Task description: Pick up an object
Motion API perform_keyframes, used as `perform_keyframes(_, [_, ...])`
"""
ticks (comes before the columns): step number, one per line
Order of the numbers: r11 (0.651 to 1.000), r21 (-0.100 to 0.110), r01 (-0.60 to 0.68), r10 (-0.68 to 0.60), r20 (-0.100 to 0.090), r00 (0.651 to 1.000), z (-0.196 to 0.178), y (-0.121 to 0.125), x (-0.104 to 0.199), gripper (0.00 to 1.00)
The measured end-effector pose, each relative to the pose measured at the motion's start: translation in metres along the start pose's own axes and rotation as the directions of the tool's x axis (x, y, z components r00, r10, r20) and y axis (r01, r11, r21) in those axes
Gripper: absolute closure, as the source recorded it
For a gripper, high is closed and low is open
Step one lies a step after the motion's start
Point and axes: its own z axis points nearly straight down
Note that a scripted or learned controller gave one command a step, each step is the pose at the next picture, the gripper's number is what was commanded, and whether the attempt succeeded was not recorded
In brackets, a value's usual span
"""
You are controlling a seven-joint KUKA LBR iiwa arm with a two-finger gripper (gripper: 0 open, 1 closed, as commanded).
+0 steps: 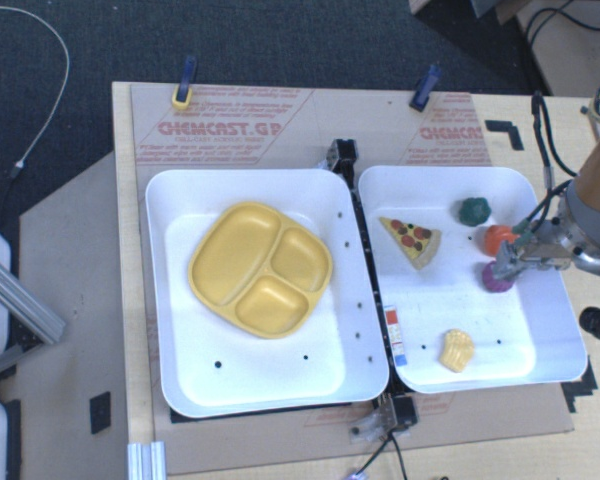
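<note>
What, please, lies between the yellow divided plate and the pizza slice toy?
In the camera view, the yellow divided plate sits in the left bin and the pizza slice toy in the right bin. Between them lie bare white bin floor and the two bins' adjoining rims.

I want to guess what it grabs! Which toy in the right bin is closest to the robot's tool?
The purple toy, right under the tool. The orange toy sits just beyond it; the green one, pizza slice and yellow toy lie farther off.

Divided plate in left bin; pizza slice in right bin.
</note>
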Motion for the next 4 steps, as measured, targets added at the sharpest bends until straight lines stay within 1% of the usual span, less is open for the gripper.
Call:
perform_keyframes(1, [1.0,-0.001,0.0,0.0,0.001,1.0,-0.047,0.002,0.0,1.0])
perform_keyframes(2, [1.0,0.002,0.004,-0.004,-0.001,1.0,-0.054,0.025,0.045,1.0])
perform_keyframes(3, [1.0,0.003,0.004,-0.004,-0.002,1.0,-0.057,0.042,0.091,1.0])
perform_keyframes(4, [1.0,0.004,0.002,-0.002,-0.002,1.0,-0.04,0.061,0.14,1.0])
